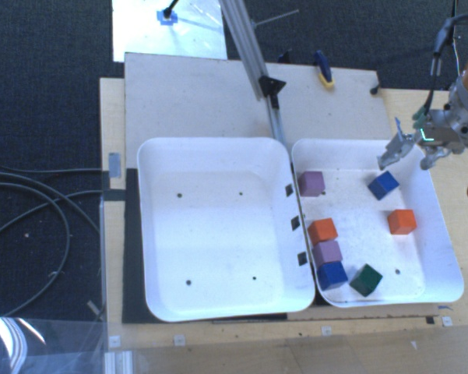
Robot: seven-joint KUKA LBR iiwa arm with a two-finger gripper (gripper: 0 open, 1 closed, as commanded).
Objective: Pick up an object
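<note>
Item: hand (411, 153). It is hovering over the far right corner of the right bin (444, 244), carrying nothing, its two fingers spread wide and pointing down and left toward the bin floor.

Item: blue cube (383, 185). It is lying just beside and below the fingertips, apart from them, turned at an angle to the bin walls. Matt, solid-looking, sharp-edged; likely an easy grasp if the fingers are squared to two opposite faces. This looks the likeliest target, being nearest.

Step in hand: the approach, as I judge it. Nothing is being gripped yet. The next move is calling for a short shift toward the blue cube, a wrist turn to match its tilt, a descent to straddle it, then a close and a lift.

Other stock in the right bin: orange cube (402, 221) near the right wall; purple cube (311, 183) by the divider; a second orange cube (322, 230), a second purple cube (327, 252), a darker blue cube (332, 274) and a green cube (365, 280), clustered toward the near left corner, several touching.

Item: left bin (152, 209), sitting alongside on the table (218, 92).
</note>
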